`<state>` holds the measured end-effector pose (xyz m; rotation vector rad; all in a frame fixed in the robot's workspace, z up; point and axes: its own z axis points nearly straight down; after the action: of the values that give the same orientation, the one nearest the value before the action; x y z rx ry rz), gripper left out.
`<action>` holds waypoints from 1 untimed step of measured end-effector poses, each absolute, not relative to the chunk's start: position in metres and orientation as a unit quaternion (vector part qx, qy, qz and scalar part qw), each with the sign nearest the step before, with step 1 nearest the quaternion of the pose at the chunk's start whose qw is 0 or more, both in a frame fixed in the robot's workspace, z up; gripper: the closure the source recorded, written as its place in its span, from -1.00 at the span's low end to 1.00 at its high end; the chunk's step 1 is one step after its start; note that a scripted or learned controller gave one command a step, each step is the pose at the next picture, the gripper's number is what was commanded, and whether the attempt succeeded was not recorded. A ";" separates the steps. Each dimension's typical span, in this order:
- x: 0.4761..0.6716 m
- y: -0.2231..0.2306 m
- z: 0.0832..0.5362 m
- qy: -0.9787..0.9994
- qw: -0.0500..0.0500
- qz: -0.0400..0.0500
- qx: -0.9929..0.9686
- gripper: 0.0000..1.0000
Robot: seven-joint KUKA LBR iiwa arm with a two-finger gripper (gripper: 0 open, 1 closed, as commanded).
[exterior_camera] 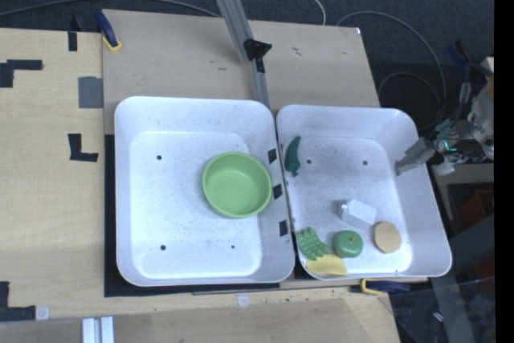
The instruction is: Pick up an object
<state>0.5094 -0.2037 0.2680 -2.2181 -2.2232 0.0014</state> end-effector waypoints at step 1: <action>0.509 -0.204 0.268 -0.708 0.001 0.000 -0.706 -1.00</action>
<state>0.5094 -0.2037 0.2680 -2.2180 -2.2229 0.0014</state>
